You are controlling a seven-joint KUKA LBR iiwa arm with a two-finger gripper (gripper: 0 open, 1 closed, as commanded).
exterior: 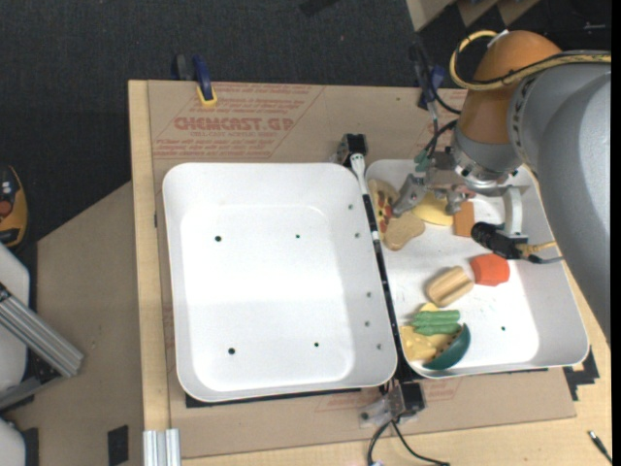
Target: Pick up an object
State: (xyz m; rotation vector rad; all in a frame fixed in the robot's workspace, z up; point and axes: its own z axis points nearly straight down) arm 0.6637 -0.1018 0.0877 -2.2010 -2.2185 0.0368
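Note:
My gripper (430, 194) hangs low over the far left part of the right bin (543, 343), below the grey wrist and orange band. Its fingers stand spread and open, with nothing seen between them. Just under and in front of it lie a pale yellow piece (438, 215) and a flat tan piece (404, 231). A small brown-orange object (463, 217) lies to its right. Nearer the front are a red-orange block (491, 270), a tan bread-like roll (448, 284), a green bean pod (438, 318) and a teal bowl (453, 350) with yellow bits.
The left bin (194, 289) sits beside the right one, their rims touching at a dark divider (374, 250). A red and yellow item (385, 202) lies against the right bin's left wall. Black cables and a black connector (493, 238) hang from the wrist.

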